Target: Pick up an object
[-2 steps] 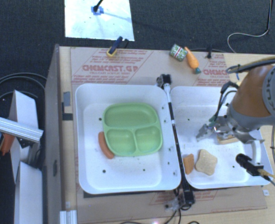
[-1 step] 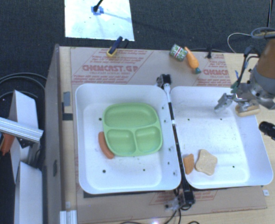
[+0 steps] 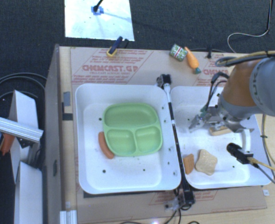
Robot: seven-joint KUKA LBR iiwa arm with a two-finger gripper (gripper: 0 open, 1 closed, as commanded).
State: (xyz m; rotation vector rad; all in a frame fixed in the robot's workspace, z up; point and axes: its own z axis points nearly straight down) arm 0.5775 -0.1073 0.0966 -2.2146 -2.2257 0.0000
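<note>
I found the gripper (image 3: 199, 122) low inside the right bin (image 3: 188, 97); I could not tell its state. A tan block (image 3: 220, 131) lay just beside it. A bread piece (image 3: 206, 162) and orange piece (image 3: 188, 163) sat near the bin's front.

1 fixed camera, high above the worktop (image 3: 128, 62), tilted downward. Both white bins (image 3: 88, 125) fill mid-frame, moderately near; arm (image 3: 263, 85) enters from frame right; dark floor across top.
</note>
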